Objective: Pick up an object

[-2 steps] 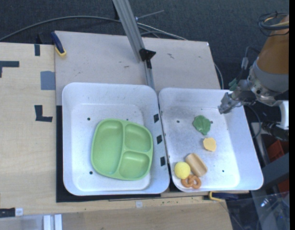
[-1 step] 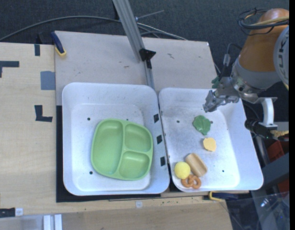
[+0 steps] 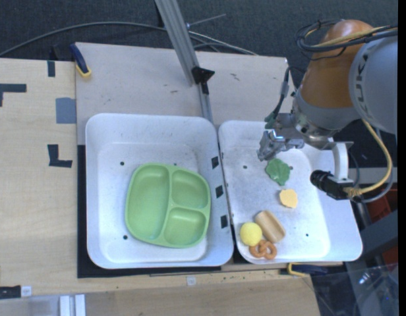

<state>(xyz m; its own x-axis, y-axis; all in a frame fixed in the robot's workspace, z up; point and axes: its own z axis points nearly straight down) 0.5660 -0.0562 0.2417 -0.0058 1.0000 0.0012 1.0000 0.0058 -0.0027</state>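
Left bin [image 3: 104, 176]: fills the centre-left of the frame and bears a green divided plate [image 3: 168, 205], lying flat in its lower half, slightly askew

Metal post [image 3: 180, 38]: slants down from the top centre of the frame and ends at the seam between the two bins, clear of the gripper's working area

Right bin [image 3: 335, 236]: centre-right of the frame, holding all the loose items

Yellow ball [image 3: 250, 233]: lower left of the right bin, touching a tan roll [image 3: 271, 225] on its right, with a small pretzel [image 3: 263, 249] just below both

Green leafy piece [image 3: 278, 171]: upper middle of the right bin, the likeliest target, lying on the bin floor

Yellow-orange slice [image 3: 289, 198]: just below the green piece, apart from it

Gripper [image 3: 271, 145]: upper part of the right bin, poised just above and left of the green piece; whether its fingers are spread or closed I cannot tell, and nothing is visibly held

Progress: judged early, nothing lifted; every item rests in the bin, so descent, grasp and lift all remain

Obstacles: the slice sits near the green piece and might get nudged; the bin's upper wall is close behind the gripper
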